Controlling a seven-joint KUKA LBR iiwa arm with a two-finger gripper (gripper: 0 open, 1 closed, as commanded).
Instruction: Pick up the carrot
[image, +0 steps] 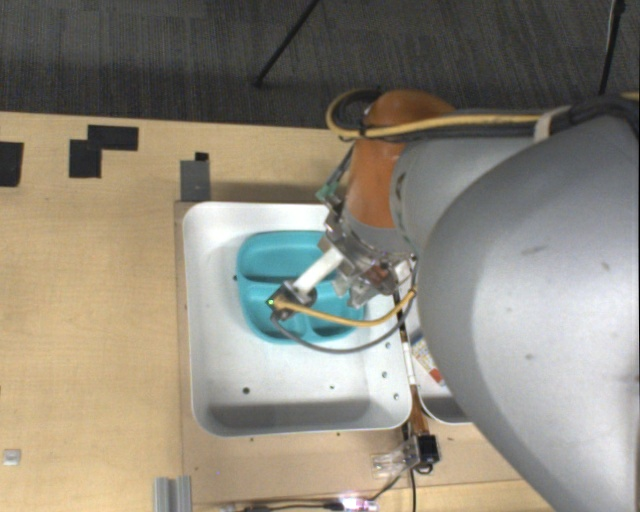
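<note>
My gripper (352, 278) hangs low over the right half of the left white bin (212, 320), above the right edge of a teal dish (268, 262) that lies in that bin. The grey arm and its orange band (385, 150) reach in from the right and cover most of the right bin (445, 408). A small pale scrap with a red-orange mark (429, 369) peeks out from under the arm at the right bin's left wall; it is too hidden to name.
The bare front part of the left bin (290, 395) lies below the teal dish. Black blocks (100, 150) sit on the bench at far left. A grey bracket (195, 178) stands at the left bin's back corner.
</note>
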